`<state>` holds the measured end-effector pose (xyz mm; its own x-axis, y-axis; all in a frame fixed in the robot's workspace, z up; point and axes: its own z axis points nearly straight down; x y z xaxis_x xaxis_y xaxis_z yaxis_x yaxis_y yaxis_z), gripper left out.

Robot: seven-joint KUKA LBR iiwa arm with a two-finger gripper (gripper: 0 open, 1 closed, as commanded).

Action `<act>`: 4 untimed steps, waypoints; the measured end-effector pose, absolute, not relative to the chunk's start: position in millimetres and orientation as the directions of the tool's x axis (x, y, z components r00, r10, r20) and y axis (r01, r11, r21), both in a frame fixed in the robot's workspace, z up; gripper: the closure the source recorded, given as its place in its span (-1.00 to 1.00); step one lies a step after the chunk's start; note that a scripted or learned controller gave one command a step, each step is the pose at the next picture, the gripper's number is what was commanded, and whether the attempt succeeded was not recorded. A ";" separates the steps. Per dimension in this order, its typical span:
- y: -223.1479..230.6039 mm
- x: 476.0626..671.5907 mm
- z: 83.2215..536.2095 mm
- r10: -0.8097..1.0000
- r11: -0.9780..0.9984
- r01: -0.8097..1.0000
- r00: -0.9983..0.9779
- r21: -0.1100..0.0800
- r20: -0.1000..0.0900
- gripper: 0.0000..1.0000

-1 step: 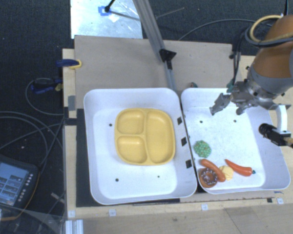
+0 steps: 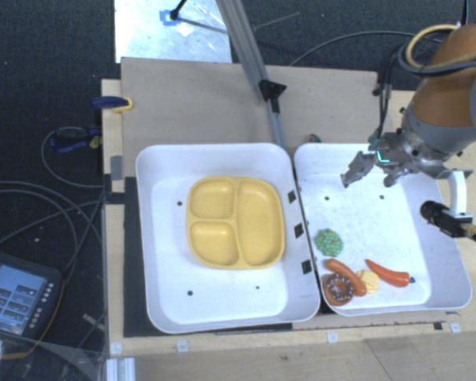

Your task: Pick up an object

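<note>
I look down on a bench carrying two shallow white bins side by side; the right bin (image 2: 381, 213) is my landmark. Its glossy plastic floor slopes up to rounded walls, which keep loose items from rolling away. The left bin (image 2: 166, 292), touching it, holds a yellow divided plate (image 2: 236, 221), smooth, with three compartments. My grey arm (image 2: 452, 94), with its orange band, reaches over the right bin's far end. The gripper (image 2: 377, 167) hangs there with its two dark fingers spread wide, holding nothing, I judge ready to descend. The pickable toys cluster at the right bin's near end, well apart from the gripper: a long orange-red pepper (image 2: 389, 273), a glossy sausage (image 2: 343, 275), a brown ring doughnut (image 2: 336, 290), and a bumpy green broccoli floret (image 2: 329, 241).
</note>
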<state>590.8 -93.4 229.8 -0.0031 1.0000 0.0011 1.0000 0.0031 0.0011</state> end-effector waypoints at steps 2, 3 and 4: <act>-102.0 600.3 112.5 1.000 0.000 1.000 0.000 -0.005 0.000 -1.00; -101.9 600.3 89.6 1.000 0.000 1.000 0.000 -0.002 0.000 -1.00; -101.8 601.8 102.0 1.000 -0.001 1.000 0.001 0.003 0.001 1.00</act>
<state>601.8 -101.8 102.0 0.0007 1.0000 0.0009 1.0000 -0.0007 0.0033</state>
